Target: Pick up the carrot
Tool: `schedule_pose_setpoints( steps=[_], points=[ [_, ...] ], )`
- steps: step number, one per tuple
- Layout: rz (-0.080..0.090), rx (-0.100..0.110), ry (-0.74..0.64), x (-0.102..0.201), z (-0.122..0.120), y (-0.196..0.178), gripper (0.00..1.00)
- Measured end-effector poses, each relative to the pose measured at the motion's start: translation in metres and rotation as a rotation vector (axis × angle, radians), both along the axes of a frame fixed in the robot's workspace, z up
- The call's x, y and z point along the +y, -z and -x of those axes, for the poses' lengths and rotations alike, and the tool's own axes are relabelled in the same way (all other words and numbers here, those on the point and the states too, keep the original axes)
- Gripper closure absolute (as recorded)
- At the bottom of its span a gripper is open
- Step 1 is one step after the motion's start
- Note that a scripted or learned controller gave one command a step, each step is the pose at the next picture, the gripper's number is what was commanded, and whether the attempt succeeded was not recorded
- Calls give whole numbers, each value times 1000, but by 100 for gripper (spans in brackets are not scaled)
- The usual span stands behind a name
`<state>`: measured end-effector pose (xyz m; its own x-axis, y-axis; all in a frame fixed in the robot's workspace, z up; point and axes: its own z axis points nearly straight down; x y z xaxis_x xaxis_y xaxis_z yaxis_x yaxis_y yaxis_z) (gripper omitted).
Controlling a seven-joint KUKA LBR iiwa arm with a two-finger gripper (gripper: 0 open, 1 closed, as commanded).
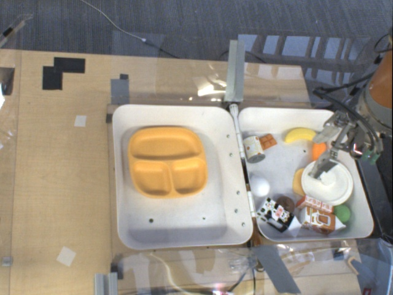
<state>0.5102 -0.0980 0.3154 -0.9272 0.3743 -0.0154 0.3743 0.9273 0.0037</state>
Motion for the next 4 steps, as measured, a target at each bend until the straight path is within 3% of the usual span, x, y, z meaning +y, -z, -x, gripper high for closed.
schedule_pose_setpoints(
  steps=[1,2,3,4],
  points=[
    [-4,19,179,-44,-45,133,0],
    [-6,5,449,-4,-56,217,0],
    [-7,-3,465,-31,-40,224,0],
    [-5,-22,460,-32,-45,210,100]
  ],
)
